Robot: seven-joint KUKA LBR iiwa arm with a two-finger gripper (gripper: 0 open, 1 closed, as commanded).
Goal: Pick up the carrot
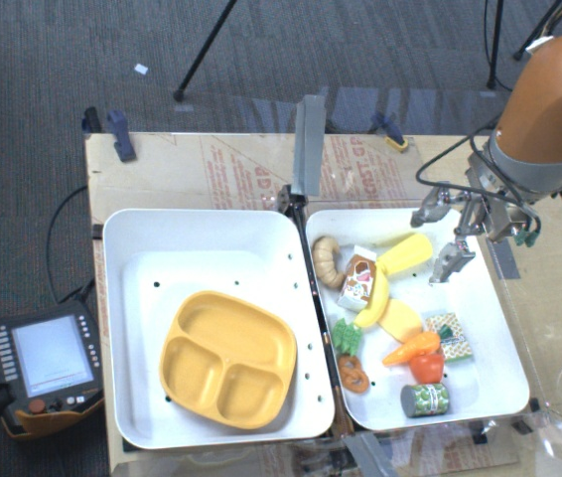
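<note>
Green can and tomato against carrot; claw open, empty, well apart.

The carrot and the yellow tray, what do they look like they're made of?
The carrot looks like moulded plastic toy food: even orange, smooth, slightly glossy. The yellow tray also looks like plastic: one uniform colour, rounded moulded compartments, soft sheen. Neither can be confirmed by look alone.
</note>
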